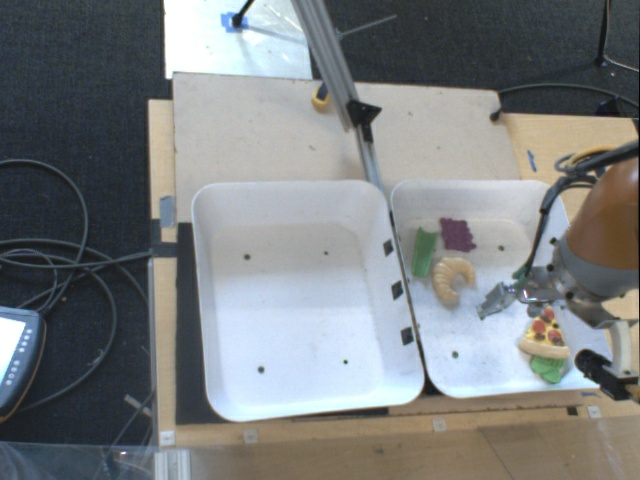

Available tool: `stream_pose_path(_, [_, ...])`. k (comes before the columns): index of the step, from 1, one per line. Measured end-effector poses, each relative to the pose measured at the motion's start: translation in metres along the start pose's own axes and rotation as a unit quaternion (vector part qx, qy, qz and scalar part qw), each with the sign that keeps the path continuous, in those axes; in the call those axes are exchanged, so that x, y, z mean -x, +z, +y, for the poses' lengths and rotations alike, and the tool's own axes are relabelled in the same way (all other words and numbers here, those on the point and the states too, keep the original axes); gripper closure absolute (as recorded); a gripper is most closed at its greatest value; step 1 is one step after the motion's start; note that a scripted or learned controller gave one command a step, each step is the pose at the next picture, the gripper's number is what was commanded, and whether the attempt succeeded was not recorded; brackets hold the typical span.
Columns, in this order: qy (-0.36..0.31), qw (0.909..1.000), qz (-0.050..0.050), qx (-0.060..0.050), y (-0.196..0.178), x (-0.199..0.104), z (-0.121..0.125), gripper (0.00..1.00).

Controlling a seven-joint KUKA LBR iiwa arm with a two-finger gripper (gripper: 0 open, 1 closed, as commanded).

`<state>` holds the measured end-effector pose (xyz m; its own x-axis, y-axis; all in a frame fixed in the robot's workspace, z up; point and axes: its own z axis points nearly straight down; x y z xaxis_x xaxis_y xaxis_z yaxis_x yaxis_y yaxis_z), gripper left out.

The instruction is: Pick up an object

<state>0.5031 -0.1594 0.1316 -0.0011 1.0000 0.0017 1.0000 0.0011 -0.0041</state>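
I see the arm [600,238] reaching in from the right over the right-hand bin [500,196], its orange band sitting above the bin's right wall. The gripper [497,301] hangs low over the bin floor, pointing left toward the croissant [453,279]. The jaws look spread a little with nothing between them, though the metal tips are small and grey against the white floor, so I hold that reading loosely.

No single target is named, so any of the toys counts. All of them lie in the right bin: a green piece [425,252] near the dividing wall, a purple piece [457,234] just behind the croissant, and a pizza slice [543,334] at the front right, resting on or against a green leaf [548,369]. The left bin [290,298] holds none of them.

My judgement: the program is lining up on the croissant, the nearest toy to the tips and clear on its right side. It lies just beside the tips and apart from them. The approach is sidelong, not straight down, which I take to follow from the arm coming in low from the right.

Risk as I see it: the croissant is curved and could slide left toward the green piece if nudged. No lift yet; grasp not made.
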Motion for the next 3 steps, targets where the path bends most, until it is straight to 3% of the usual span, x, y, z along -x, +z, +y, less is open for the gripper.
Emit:
stream_pose_path(1, [0.000,1.0000,0.000,0.000,0.043,0.000,0.000,0.00])
stream_pose_path(2, [0.000,1.0000,-0.001,0.003,0.030,0.001,0.001,1.00])
stream_pose_path(3, [-0.002,1.0000,-0.002,0.005,-0.015,0.003,0.009,1.00])
